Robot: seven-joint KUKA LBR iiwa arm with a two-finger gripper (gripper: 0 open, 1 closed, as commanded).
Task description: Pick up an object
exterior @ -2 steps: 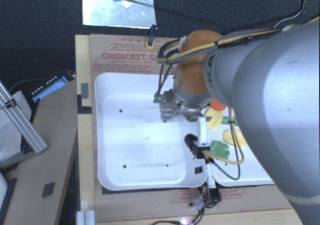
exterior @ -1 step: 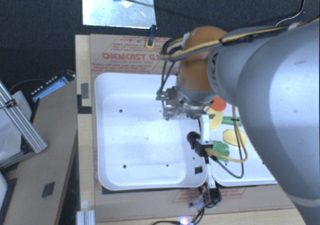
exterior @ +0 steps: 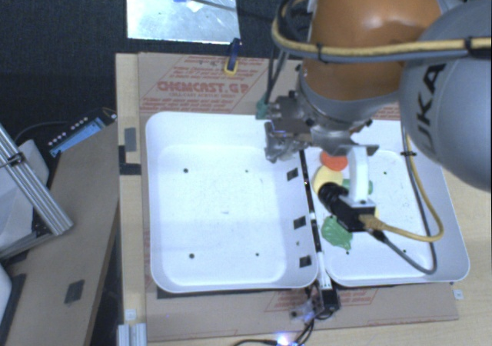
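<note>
Claw [exterior: 279,146] over left bin [exterior: 207,260]

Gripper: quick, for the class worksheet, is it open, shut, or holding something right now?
Gripper: cannot be told; it hangs at the far right corner of the left bin.

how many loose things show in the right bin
3: an orange piece, a yellow one just in front of it, and a green one nearer the front wall, all by the right bin's left wall. The arm covers much of it, so more may be hidden.
</note>
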